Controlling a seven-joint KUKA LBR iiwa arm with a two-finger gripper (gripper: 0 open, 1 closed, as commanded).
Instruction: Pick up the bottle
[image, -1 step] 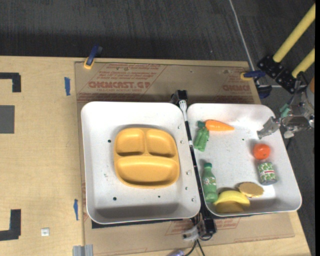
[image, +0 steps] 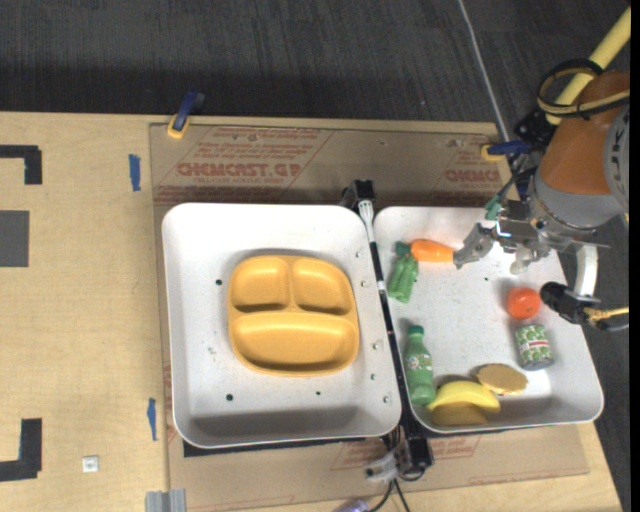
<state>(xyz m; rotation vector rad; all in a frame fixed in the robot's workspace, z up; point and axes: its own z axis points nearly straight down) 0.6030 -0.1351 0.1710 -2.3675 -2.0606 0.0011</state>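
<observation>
Cardboard under two white bins reads "CHEMCAST GP" in red. The green bottle (image: 417, 364) lies in the right bin (image: 580, 395), by its left wall, near side. The pincer (image: 497, 247) hangs spread open and empty over the far side, well apart.

Dark grey floor (image: 300, 50), tan bench top (image: 70, 330), printed cardboard sheet (image: 300, 160) beneath bins

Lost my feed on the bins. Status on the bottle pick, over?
Pincer open, nothing between its fingers, over right bin far side. Bottle lying near the divider, untouched. Banana touching its lower end.
</observation>
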